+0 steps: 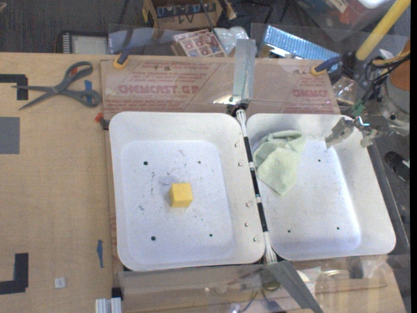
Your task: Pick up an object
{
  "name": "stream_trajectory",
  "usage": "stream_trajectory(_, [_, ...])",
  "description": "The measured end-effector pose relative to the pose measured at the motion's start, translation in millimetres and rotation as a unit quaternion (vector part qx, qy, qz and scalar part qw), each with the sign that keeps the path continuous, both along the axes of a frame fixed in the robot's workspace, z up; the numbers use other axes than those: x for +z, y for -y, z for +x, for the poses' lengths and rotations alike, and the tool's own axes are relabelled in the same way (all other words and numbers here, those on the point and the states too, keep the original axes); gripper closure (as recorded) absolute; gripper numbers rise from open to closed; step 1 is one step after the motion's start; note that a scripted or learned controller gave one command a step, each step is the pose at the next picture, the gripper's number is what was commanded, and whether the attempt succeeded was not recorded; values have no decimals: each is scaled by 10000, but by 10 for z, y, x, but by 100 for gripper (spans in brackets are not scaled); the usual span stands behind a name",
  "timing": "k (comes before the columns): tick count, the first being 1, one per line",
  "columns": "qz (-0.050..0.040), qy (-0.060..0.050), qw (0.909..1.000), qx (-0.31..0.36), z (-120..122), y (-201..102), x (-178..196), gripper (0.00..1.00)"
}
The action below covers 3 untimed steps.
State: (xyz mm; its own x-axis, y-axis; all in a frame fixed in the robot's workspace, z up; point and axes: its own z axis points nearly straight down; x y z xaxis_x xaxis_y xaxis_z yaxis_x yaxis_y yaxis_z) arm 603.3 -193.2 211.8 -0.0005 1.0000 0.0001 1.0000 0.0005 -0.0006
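Note:
A small yellow cube [182,195] lies near the middle of the left bin [130,135]. A pale green cloth [280,160] is crumpled in the upper left part of the right bin [371,233], against the divider. My gripper [346,139] hangs over the right bin's upper right corner, well to the right of the cloth and far from the cube. Its two fingers stand apart, open, with nothing between them. The arm reaches in from the right edge.
Scissors [65,87] lie on the bench at the far left. Clear sheets with clamps, boxes and cables crowd the back edge behind the bins. A metal strip [244,70] stands behind the divider.

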Motion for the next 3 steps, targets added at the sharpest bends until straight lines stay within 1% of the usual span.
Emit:
stream_trajectory(1, [0, 0, 10000, 0, 0, 0, 0, 0])
stream_trajectory(2, [-1, 21, 9899, 1420, -284, -327, -1244, 0])
stream_trajectory(3, [-3, 32, 9953, 971, -454, -950, -1238, 0])
